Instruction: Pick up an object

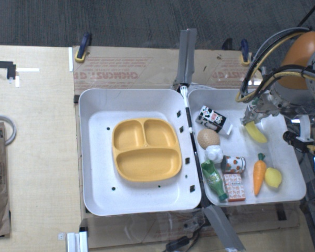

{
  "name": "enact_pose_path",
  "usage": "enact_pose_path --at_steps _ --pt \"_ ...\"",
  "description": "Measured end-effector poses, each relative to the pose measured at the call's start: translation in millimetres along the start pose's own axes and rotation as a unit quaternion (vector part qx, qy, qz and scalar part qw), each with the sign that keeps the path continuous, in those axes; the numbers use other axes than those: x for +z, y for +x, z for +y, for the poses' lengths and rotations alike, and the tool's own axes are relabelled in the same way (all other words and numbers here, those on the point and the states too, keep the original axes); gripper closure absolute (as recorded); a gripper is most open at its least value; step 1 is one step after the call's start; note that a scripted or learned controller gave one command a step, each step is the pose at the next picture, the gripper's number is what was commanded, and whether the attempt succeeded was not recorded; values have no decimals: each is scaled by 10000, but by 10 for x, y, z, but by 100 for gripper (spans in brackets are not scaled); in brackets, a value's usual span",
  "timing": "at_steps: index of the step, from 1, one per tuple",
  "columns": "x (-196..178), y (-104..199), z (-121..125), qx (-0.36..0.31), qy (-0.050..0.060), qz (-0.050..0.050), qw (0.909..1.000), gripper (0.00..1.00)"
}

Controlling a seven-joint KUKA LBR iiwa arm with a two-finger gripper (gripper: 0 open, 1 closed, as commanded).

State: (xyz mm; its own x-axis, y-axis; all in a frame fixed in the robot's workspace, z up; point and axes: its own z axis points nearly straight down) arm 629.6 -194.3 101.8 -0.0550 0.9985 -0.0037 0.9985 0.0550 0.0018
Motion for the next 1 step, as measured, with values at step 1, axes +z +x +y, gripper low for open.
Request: enact_pose_path --at_steps 1 --pt "-953 -280 147 -115 -2 2 9999 100"
